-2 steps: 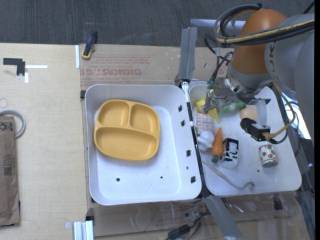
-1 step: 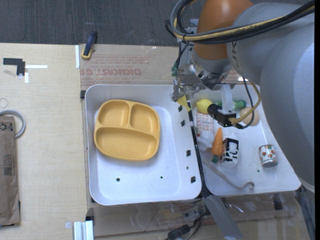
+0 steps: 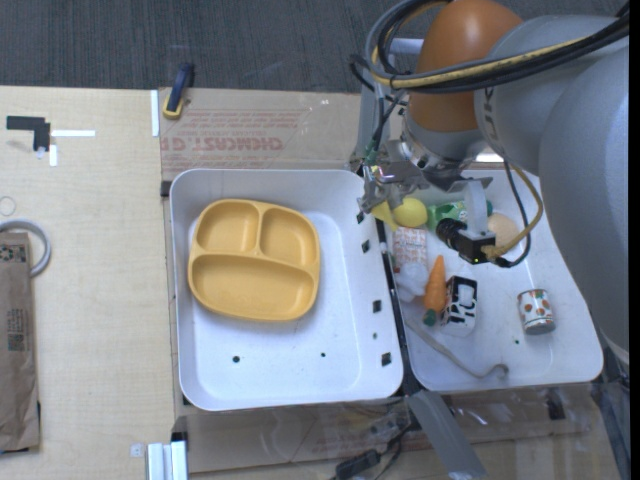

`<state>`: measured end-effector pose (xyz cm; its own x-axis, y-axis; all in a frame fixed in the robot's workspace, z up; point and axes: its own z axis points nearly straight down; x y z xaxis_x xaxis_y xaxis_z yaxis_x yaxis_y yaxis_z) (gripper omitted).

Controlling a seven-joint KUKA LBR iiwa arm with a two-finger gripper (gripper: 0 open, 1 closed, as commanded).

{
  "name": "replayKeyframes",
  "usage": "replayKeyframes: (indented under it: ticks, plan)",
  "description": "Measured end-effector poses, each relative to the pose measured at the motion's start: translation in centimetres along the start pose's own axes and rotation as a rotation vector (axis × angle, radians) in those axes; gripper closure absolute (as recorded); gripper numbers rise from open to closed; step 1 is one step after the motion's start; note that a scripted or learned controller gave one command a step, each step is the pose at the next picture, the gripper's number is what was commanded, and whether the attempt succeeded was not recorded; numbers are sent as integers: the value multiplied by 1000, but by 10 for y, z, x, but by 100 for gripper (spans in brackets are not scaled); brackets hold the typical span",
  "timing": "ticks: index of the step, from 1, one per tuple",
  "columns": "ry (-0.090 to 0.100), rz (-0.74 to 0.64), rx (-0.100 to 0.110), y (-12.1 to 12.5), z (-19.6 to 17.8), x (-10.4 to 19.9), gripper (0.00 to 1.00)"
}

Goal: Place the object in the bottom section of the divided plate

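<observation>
A light wooden table (image 3: pixel 80 268) carries two shallow white plastic bins. The left bin (image 3: pixel 270 368) holds the yellow divided plate (image 3: pixel 255 258) (all sections bare). The right bin (image 3: pixel 500 353) holds an orange carrot (image 3: pixel 434 280), a yellow lemon (image 3: pixel 409 212) and a small printed can (image 3: pixel 536 311). The hand (image 3: pixel 385 190) hangs near the lemon; whether it grips I cannot tell

Divided plate (image 3: pixel 255 259) set in left bin (image 3: pixel 280 378), carrot (image 3: pixel 434 285), mug (image 3: pixel 460 303) and can (image 3: pixel 537 311) laid in right bin (image 3: pixel 545 368)

Grey KUKA iiwa arm (image 3: pixel 570 98) with a rounded orange band (image 3: pixel 462 58), wrapped by black and yellow cables (image 3: pixel 500 63).
</observation>
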<state>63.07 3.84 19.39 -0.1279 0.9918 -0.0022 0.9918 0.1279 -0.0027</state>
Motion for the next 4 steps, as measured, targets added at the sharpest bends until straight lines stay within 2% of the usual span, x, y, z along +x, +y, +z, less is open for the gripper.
replayKeyframes:
  ticks: [1,2,3,4]
  plan:
    - [0,-82,-1,21,17,63,100]
    - [0,-84,-1,45,45,132,100]
    - [0,178,-2,51,-27,177,100]
    - [-4,175,1,51,-35,177,100]
